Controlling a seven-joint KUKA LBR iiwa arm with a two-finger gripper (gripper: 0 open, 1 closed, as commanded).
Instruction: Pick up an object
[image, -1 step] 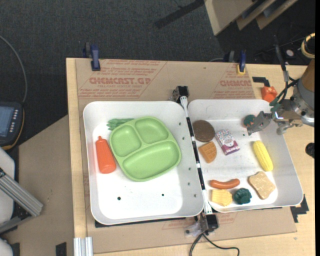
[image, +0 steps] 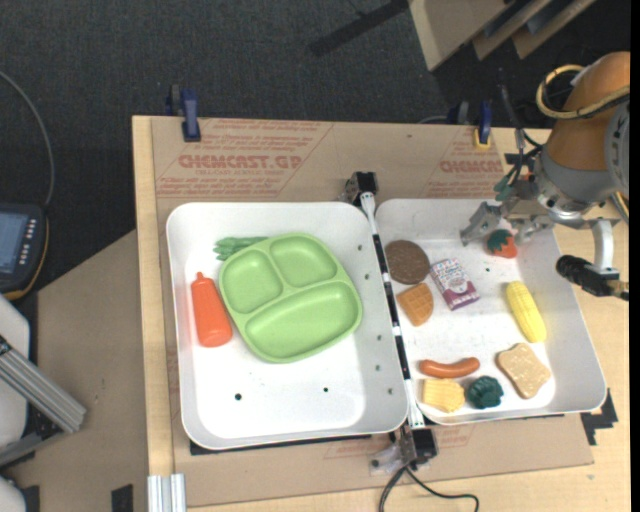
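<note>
1. Left bin (image: 200, 400): green divided plate (image: 288, 295) fills its centre, orange bottle (image: 210, 310) just left of it; the floor toward frame bottom is open.
2. Right bin (image: 590, 370): corn cob (image: 525, 311), bread slice (image: 524, 369), sausage (image: 449, 368) crowd the lower half; a bare strip lies mid-bin.

A small red and green toy (image: 500, 243) lies at the right bin's (image: 580, 380) far edge.
</note>
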